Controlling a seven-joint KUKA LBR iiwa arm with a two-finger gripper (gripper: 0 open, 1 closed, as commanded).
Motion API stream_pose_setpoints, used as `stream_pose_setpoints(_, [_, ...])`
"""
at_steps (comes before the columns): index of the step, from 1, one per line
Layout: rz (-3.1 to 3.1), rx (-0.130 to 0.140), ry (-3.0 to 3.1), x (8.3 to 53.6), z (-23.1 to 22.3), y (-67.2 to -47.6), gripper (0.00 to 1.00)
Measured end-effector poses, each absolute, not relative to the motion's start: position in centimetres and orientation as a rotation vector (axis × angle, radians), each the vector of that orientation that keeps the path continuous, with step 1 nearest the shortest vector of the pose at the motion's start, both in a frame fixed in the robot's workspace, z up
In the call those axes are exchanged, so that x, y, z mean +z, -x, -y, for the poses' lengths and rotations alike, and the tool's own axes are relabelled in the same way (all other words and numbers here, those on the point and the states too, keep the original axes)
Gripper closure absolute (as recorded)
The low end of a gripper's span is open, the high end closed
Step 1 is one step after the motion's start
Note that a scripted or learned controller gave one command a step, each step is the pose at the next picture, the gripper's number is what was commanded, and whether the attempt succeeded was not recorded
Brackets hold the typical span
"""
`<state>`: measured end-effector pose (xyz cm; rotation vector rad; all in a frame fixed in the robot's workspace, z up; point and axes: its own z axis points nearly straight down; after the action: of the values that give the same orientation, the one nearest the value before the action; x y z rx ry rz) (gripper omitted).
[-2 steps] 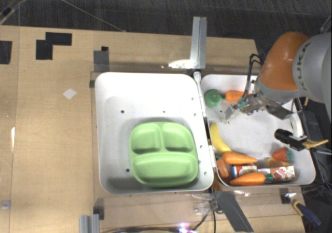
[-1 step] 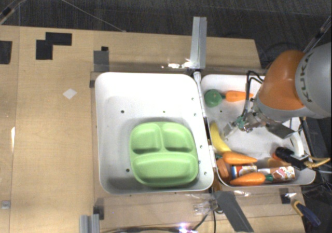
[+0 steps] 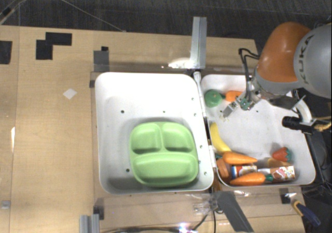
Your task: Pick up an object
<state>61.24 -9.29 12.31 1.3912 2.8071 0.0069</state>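
Tool (image 3: pixel 234 106): you can't tell its opening; nothing seen held.
Green ball (image 3: pixel 212 97): just left of tool.
Carrots (image 3: pixel 239 159): well below it, bunched along right bin (image 3: pixel 259 128) edge, awkward picks.

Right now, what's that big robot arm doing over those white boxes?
The robot arm is reaching into the right bin, which holds toy food: a banana, carrots, a strawberry and a green ball. Its gripper is low near the ball, carrying nothing. The left bin holds a green tray.
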Motion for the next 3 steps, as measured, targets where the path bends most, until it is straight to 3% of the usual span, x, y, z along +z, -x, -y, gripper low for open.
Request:
stream_pose_setpoints(1, [-2.635,-0.021,-1.759,9.5,10.7,-66.2,0.0])
stream_pose_setpoints(2, [-2.569,0.007,-1.799,13.7,8.8,-61.7,0.0])
stream_pose_setpoints(3, [-2.223,0.007,-2.214,18.6,2.5,-64.1,0.0])
